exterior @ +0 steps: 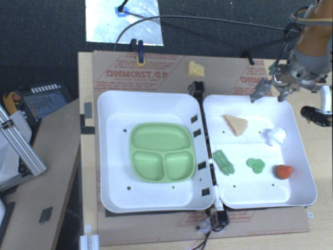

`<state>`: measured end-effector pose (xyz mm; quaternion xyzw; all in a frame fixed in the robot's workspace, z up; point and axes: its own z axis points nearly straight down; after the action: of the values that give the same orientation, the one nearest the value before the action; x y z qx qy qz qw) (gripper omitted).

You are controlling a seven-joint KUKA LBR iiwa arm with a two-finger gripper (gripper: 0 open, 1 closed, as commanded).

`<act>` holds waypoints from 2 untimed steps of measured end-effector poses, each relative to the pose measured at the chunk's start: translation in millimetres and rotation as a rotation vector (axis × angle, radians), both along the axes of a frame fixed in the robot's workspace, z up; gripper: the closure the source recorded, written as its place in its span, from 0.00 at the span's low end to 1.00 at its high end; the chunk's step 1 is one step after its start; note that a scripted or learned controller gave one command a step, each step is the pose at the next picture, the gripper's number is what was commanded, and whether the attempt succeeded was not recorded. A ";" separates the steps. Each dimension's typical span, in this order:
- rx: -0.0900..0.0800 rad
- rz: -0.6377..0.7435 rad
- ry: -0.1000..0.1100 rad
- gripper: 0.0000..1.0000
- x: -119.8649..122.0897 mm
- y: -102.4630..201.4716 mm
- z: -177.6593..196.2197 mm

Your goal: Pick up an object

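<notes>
The right bin (296, 194) holds a tan wedge (237, 124), a white crumpled piece (274, 136), a green oblong piece (223, 162), a small green broccoli-like piece (255, 165) and a red-orange piece (283, 172). My gripper (270, 91) hangs above the right bin's far edge, up and to the right of the tan wedge. Its fingers are spread apart with nothing between them.
The left bin (112, 108) holds a green three-compartment plate (160, 151). A small yellow block (196, 69) lies on the cardboard behind the bins. A black clip row (200, 134) runs between the bins. A cable (208, 19) crosses the back.
</notes>
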<state>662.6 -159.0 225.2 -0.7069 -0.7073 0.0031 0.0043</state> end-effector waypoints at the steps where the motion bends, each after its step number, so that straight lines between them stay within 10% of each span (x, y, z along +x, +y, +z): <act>1: -0.002 0.002 -0.012 0.00 2.6 0.5 8.1; 2: -0.001 0.002 -0.008 0.00 -5.5 6.7 -46.7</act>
<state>657.1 -152.3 178.5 -0.7063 -0.7079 0.0006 0.0009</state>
